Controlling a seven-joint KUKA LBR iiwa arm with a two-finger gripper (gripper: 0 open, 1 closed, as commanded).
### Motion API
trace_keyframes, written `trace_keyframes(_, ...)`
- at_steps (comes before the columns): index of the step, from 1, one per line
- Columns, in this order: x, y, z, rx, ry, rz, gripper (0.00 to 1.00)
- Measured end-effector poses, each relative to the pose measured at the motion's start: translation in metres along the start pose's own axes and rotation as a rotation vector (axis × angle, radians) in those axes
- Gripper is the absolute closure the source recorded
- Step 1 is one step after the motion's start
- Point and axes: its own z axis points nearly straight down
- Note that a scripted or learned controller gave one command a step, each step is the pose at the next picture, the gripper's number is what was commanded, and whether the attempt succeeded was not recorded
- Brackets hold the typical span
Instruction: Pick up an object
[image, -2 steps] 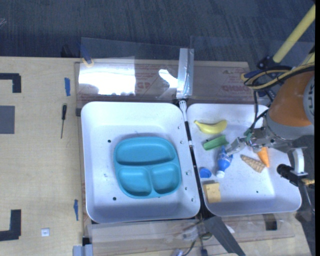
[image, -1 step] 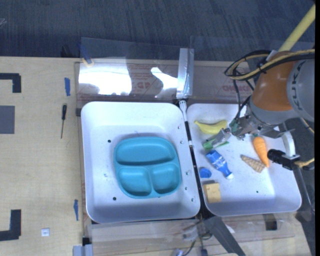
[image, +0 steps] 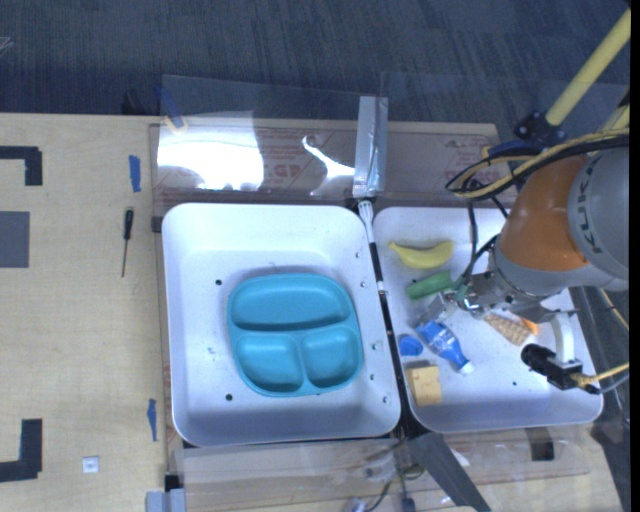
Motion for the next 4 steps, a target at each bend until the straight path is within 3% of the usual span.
trace_keyframes(1, -0.012, 0.084, 0.004, 0.004, 0.000, -0.178, 0.00)
trace_keyframes(2, -0.013, 0.086, -0.010, -0.005, -0.003, -0.179, 1.00)
trace_keyframes(3, 0.074, 0.086, -0.100, -0.002, 0.002, -0.053, 1.00)
trace_keyframes(4, 0.070, 0.083, -0.095, 0.008, 0.001, -0.048, 0.00)
